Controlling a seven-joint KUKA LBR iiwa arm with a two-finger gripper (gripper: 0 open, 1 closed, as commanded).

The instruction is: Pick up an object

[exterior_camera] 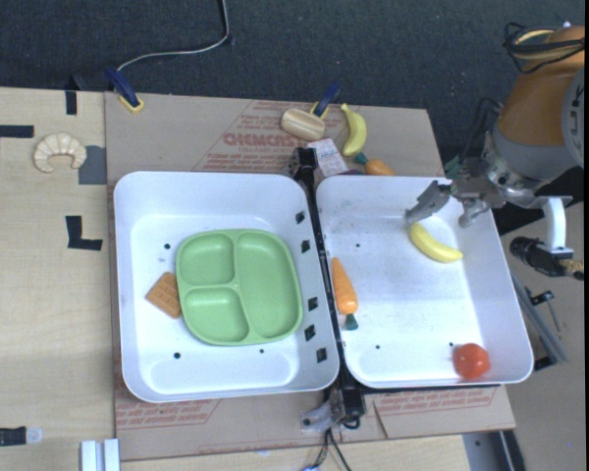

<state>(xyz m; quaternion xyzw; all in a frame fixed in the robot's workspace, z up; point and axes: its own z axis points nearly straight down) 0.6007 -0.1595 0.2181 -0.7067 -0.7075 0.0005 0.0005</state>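
A yellow banana (436, 244) is seen lying in the right bin (402, 356), near its far right side. Just above it, the gripper (447, 204) is held with fingers spread apart, nothing between them. A carrot (344, 287) and tomato (471, 360) are seen nearby.

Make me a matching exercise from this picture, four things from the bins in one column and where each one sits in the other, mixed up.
Things:
1. banana
2. tomato
3. carrot
4. green plate

Places:
A. near corner of the right bin
B. middle of the left bin
C. right bin, along its left wall
D. right bin, just below the gripper

Pairs: 1-D, 2-A, 3-C, 4-B
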